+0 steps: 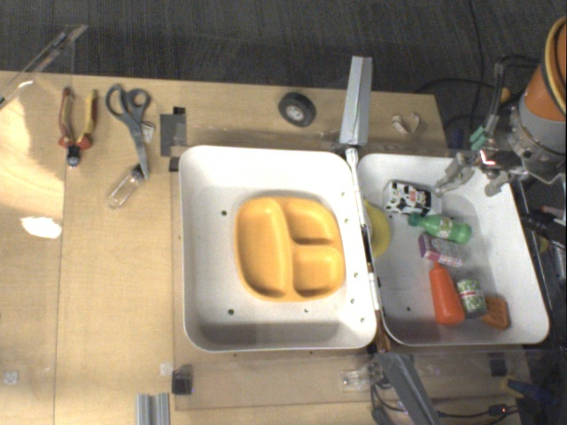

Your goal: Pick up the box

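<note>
A small black-and-white patterned box (pixel 408 198) lies in the right bin (pixel 523 330), near its back left corner. A smaller purple box (pixel 440 250) lies toward the bin's middle. My gripper (pixel 470 178) hangs over the back of the right bin, just right of the patterned box and above it. Its two fingers (pixel 450 174) stand spread apart with nothing between them. The grey arm with its orange band (pixel 542 91) comes in from the upper right.
A green bottle (pixel 445 228), an orange carrot (pixel 446 296), a green can (pixel 472 296), a small orange piece (pixel 497 312) and a yellow item (pixel 379 227) share the right bin. The left bin (pixel 208 321) holds a yellow divided tray (pixel 288 246). Scissors (pixel 133 122) and pliers (pixel 74 124) lie on the bench.
</note>
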`<state>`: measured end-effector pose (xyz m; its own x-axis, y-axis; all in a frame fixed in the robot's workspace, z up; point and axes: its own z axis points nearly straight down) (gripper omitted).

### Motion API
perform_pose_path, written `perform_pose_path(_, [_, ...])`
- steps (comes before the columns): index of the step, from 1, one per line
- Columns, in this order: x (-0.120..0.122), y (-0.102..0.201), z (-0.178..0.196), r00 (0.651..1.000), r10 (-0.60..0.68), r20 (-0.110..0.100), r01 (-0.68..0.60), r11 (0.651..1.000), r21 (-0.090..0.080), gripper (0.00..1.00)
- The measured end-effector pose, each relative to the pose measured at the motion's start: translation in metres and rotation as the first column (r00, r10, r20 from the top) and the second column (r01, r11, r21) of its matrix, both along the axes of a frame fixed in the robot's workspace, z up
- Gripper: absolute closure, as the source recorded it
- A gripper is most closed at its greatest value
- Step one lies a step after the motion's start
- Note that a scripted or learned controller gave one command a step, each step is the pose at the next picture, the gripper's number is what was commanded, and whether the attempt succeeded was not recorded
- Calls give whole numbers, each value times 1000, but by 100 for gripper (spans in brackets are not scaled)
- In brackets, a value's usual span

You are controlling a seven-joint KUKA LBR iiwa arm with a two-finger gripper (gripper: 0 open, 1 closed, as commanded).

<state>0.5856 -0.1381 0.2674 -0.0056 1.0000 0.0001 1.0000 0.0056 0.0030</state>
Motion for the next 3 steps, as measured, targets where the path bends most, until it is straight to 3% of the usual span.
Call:
perform_pose_path(1, [0, 13, -154, 991, 132, 0, -132, 991, 0, 0])
perform_pose_path(2, [-44, -26, -178, 978, 210, 10, -210, 978, -7, 0])
perform_pose_path(3, [-40, -26, -165, 977, 212, 20, -212, 977, -13, 100])
